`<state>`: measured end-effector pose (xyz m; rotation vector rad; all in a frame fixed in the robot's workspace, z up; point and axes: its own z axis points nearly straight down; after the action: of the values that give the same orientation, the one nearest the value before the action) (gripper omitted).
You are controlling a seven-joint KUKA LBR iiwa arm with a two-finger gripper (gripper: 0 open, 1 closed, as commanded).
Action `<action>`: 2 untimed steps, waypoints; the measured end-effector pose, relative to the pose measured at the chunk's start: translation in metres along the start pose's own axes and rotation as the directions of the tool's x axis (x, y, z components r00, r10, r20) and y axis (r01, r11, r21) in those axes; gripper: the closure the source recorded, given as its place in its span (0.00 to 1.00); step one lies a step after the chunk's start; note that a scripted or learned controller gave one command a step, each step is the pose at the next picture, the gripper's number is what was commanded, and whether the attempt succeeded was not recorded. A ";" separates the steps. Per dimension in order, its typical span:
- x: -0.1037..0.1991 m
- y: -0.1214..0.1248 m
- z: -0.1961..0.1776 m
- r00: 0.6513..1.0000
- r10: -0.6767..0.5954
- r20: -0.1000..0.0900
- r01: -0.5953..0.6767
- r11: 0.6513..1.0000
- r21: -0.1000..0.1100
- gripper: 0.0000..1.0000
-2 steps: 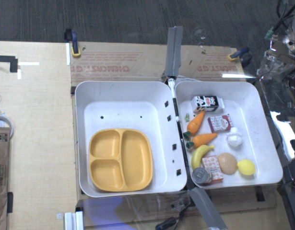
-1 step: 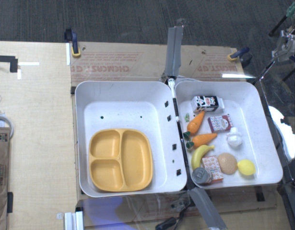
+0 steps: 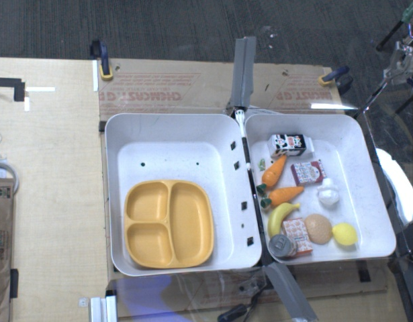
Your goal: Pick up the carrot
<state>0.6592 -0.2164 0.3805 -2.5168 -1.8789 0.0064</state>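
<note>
A: Grey tin [image 3: 281, 245] sits at the near rim of the right bin [image 3: 369, 154], touching a red-and-white box [image 3: 297, 235]. Log it.

B: Logged. Carrots?

A: Two, both in the right bin, on its side next to the left bin. Upper carrot [image 3: 274, 170] lies tilted, its tip toward the black-and-white carton [image 3: 289, 143]. Lower carrot [image 3: 285, 195] lies nearly level just beyond the banana [image 3: 282, 216], leafy end toward the dividing wall. They are close together; whether they touch, I cannot tell.

B: Neighbours?

A: Red packet [image 3: 307, 172] just beside the upper carrot. White lump [image 3: 328, 194] off the lower carrot's tip. Brown roll [image 3: 319, 227] and lemon [image 3: 344, 234] side by side toward the near rim.

B: Claw state?

A: Cannot tell: wide, narrow or holding, nothing to read. So I have no positions relative to it; each is placed by neighbours.

B: Left bin [image 3: 113, 180]?

A: Yellow three-part plate [image 3: 169, 223], flat, in the near half. Both bins rest on the counter [image 3: 48, 193].
</note>
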 end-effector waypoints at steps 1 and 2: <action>-0.019 -0.065 -0.012 0.984 0.181 -0.001 -0.181 0.984 0.000 1.00; -0.043 -0.158 -0.021 0.966 0.259 -0.001 -0.259 0.966 0.001 1.00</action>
<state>0.4953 -0.2121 0.4020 -2.7403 -1.5333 0.0066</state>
